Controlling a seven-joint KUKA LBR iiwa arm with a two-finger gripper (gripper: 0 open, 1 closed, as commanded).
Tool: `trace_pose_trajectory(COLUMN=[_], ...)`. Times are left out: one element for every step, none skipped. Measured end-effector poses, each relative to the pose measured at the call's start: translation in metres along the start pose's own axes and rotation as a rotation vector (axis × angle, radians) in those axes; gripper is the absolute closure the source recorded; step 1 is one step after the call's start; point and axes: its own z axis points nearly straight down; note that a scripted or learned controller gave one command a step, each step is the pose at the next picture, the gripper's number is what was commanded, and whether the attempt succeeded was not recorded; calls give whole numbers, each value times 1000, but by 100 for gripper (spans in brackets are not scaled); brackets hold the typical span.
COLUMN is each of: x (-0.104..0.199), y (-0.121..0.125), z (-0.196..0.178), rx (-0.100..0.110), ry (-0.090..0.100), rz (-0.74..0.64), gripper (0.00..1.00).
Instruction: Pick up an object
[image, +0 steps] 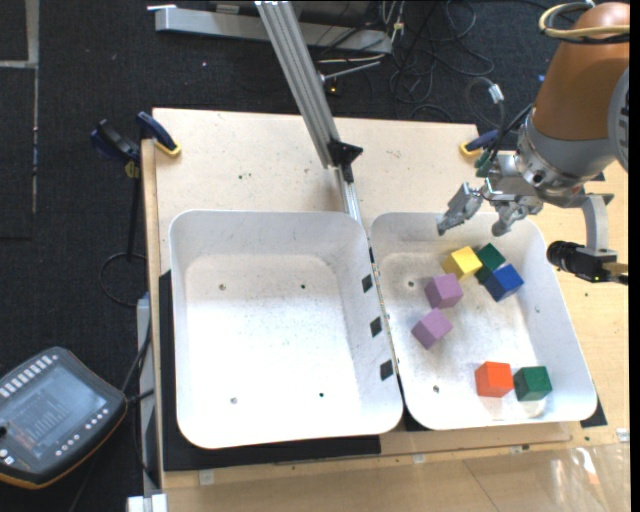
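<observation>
The tool (478, 217) hangs over the far edge of the right bin (565, 330). Its two grey fingers (455, 214) stand apart, so it is open, and nothing is between them. The tool is up in the air and does not touch any block. It sits on the end of the grey arm with the orange band (582, 75), which comes in from the right. Just past the tool, inside the right bin, is a yellow block (466, 261). A dark green block (490, 256) is right beside the yellow block, and a blue block (503, 281) touches that green one on its near side. A purple block (443, 291) lies just beside the yellow block, a bit nearer to us. A second purple block (431, 328) lies near the first one, closer still to the front of the right bin. At the front right corner of the right bin are an orange block (493, 379) and a green block (533, 382), side by side and touching. The left bin (200, 240) sits next to the right bin, and their edges meet in the middle. Both bins rest on the pale worktop (260, 160). A grey metal bar (305, 80) slants across the worktop, from the back down to where the two bins meet. A grey hand control with a screen (55, 415) lies on the dark floor, well away from the right bin, past the left bin.
</observation>
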Motion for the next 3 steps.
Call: trace_pose_trajectory(x=[0,-5,-11], y=[1,-3,-3], z=[-3,42,104], rx=[-5,0,2], ry=[-1,-1,-1], rz=[0,2,3], gripper=[0,0,0])
